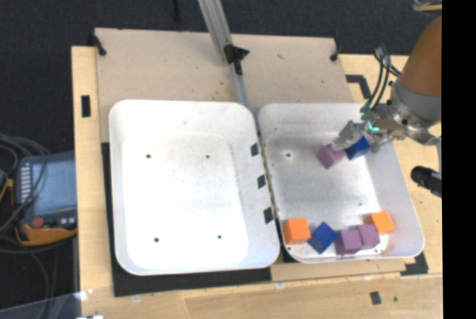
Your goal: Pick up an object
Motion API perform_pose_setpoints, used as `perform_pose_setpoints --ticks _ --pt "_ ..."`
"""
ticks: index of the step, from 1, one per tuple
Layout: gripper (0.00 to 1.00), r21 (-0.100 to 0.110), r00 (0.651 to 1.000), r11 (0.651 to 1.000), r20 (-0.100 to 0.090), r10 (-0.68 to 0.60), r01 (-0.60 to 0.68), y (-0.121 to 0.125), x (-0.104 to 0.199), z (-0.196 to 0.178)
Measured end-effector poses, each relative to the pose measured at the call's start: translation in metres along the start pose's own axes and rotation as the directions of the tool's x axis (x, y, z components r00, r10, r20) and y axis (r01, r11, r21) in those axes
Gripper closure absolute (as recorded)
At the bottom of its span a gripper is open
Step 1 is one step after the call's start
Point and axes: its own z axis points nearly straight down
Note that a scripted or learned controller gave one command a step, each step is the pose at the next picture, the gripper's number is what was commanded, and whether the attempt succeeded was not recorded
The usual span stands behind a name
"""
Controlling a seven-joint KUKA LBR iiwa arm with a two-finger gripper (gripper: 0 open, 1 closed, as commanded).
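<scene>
Claw (355,137) work first: it reaches into the right bin (394,191) from three o'clock and sits low over the bin's upper part, right at a blue block (358,148) and just beside a purple block (329,156) at the blue one's nine o'clock. Whether it is open or closed, and whether either block sits inside it, I cannot tell; the wrist and cables crowd that spot.

Both blocks look like small, light, stiff cubes, probably foam or wood, with flat faces that should take a pinch well and are unlikely to break. My judgement is that the best hold is across two opposite flat sides, square on, since a corner grip would let a cube twist out.

Along the bin's six o'clock wall lie an orange block (297,230), another blue block (323,236), two purple blocks (358,239) and a second orange block (382,221), packed close, which looks harder to pinch cleanly. On the desk (216,57), the left bin (119,184) lies at nine o'clock.
</scene>
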Motion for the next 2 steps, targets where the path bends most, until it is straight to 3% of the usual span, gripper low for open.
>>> perform_pose_setpoints --ticks 2 --pt "0.0 0.0 1.0 1.0 0.004 0.005 -0.005 -0.006 0.001 0.122"
